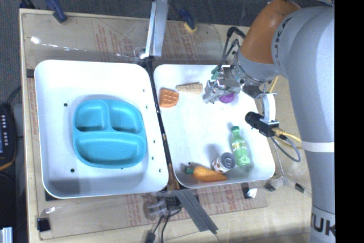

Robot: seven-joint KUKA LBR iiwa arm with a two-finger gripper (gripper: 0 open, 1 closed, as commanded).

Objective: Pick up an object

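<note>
My gripper [215, 91] hangs low over the back of the right bin [193, 134], its metal fingers pointing down-left. A small purple object [228, 98] lies right beside the fingers, partly hidden by them. A tan ice-cream cone [189, 87] lies just left of the gripper, and an orange waffle-like piece [168, 98] sits at the bin's left wall. Toward the front lie a green bottle [240, 148], a small can [224, 163] and an orange carrot [207, 174].
The left bin [51, 122] holds a blue divided plate [110, 133]. A metal divider bar [156, 25] rises between the bins at the back. The grey arm with its orange band [264, 31] covers the right side of the bench.
</note>
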